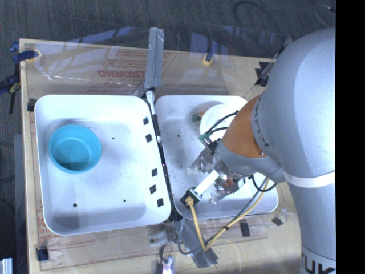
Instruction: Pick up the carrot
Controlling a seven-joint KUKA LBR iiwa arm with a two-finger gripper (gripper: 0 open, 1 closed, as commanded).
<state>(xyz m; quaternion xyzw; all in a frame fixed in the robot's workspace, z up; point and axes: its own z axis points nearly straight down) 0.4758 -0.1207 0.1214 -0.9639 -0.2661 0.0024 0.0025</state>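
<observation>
My gripper [218, 182] is low in the right bin [177, 153], near its front wall, under the grey wrist and its orange band. A small orange-brown piece [230, 182] shows right at the gripper, partly hidden by it; it may be the carrot. I cannot make out whether it is held or just lies beneath the gripper.
A white rounded object [212, 117] with a small green bit [195, 117] beside it sits at the back of the right bin. A blue bowl [74, 148] stands in the left bin [114, 204]. Cables [197, 221] hang over the right bin's front edge. The big grey arm covers the right side.
</observation>
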